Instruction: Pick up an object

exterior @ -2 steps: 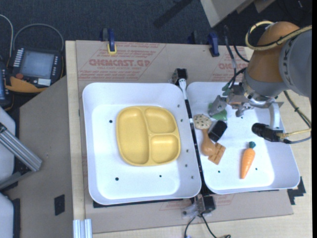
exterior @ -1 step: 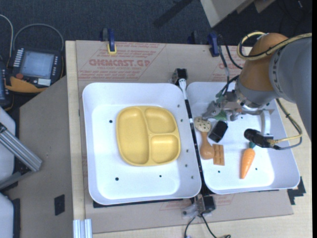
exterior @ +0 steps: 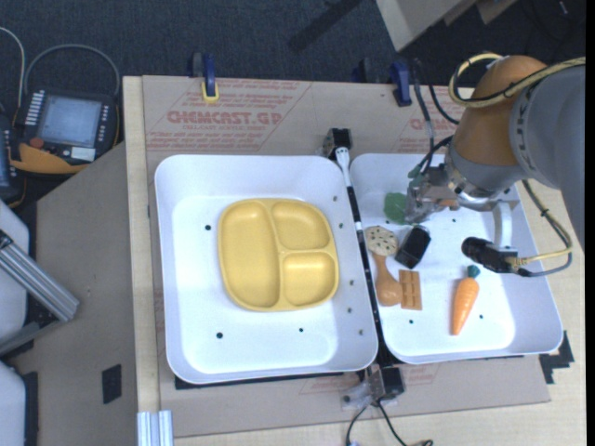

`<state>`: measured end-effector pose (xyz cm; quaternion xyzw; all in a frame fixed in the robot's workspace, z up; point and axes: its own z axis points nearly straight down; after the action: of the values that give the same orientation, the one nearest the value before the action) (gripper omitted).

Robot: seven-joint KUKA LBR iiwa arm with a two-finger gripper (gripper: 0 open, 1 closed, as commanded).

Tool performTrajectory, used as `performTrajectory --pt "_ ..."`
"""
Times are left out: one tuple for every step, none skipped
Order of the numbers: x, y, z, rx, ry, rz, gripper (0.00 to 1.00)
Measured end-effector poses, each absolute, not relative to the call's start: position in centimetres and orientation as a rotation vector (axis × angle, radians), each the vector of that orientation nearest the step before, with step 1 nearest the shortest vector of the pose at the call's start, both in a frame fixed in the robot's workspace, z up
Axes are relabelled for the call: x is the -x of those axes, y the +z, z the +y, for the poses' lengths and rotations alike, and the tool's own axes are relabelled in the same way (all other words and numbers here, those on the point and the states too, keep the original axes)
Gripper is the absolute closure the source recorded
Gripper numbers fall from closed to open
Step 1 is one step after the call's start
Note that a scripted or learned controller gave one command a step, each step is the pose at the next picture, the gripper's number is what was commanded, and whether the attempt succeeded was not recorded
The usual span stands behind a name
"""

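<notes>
Green, a small object is lying in the right bin near its back-left corner, and the pincer is hovering just beside it; its opening is impossible to tell.

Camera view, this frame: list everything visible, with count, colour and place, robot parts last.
Bins: 2, white, side by side on the bench.
Divided plate: 1, yellow, in the left bin.
Carrot: 1, orange with green top, right bin, near side.
Black block: 1, right bin, centre left.
Green item: 1, right bin, beside the claw.
Tan spoon-like piece: 1, right bin, left edge.
Brown waffle piece: 1, right bin.
Handheld pendant: 1, black, left of the bench.
Arm: 1, grey and orange.
Claw: 1, over the right bin's far part.
</notes>
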<state>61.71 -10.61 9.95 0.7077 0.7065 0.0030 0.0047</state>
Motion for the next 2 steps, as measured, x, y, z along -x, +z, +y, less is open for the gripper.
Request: performTrajectory --pt "-62.6 15.5 -9.9 -2.216 0.006 2.219 1.0" --pt "-62.8 19.8 -10.1 -2.216 0.006 2.218 1.0"
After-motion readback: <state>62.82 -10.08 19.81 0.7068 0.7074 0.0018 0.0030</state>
